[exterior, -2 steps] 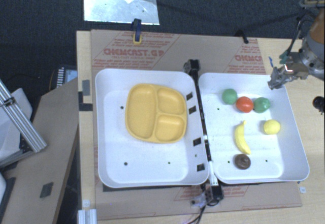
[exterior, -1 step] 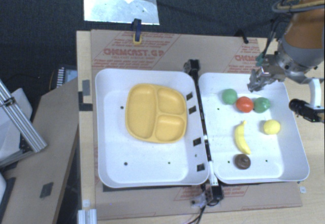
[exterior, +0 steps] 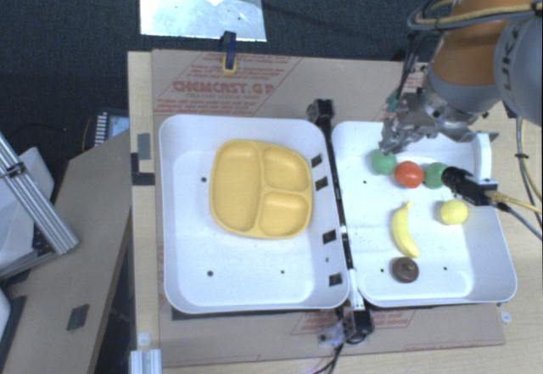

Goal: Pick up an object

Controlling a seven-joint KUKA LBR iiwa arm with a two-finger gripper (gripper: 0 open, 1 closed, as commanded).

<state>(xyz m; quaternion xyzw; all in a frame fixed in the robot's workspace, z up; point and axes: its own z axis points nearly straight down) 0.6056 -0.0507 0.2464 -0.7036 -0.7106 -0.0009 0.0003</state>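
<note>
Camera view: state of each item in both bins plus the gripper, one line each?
yellow divided plate: flat in left bin, nothing in its compartments
green ball: right bin, directly under gripper, grasp unclear
red tomato: on bin floor, free
green item: beside tomato, partly hidden
lemon: free
banana: lying flat, free
brown round item: free

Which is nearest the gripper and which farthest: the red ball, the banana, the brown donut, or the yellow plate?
From the gripper:
1. Red ball, just below it in the right bin.
2. Banana, mid right bin.
3. Brown donut, near the right bin's front edge.
4. Yellow plate, in the left bin.
</note>
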